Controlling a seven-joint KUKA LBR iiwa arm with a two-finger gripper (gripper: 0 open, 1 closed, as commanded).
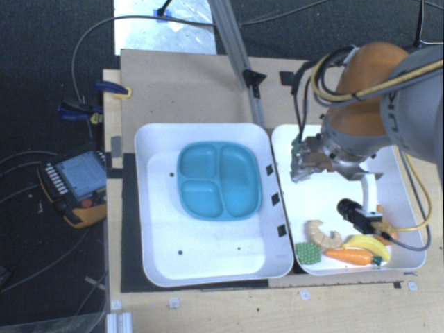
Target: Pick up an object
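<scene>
Four toy foods sit bunched at the near end of the right bin (319,203): a carrot (349,257), a banana (366,242), a beige piece (322,234) and a green bit (309,253). The gripper (302,166) hangs over bare bin floor, well apart from them. Can't tell how wide the jaws are. Looks like the approach step, so next it'd need to shift over the pile and drop onto one.

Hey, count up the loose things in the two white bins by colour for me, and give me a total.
Blue: 1, divided plate
Beige: 1, curved piece
Green: 1, small piece
Orange: 1, carrot
Yellow: 1, banana
Total: 5
</scene>
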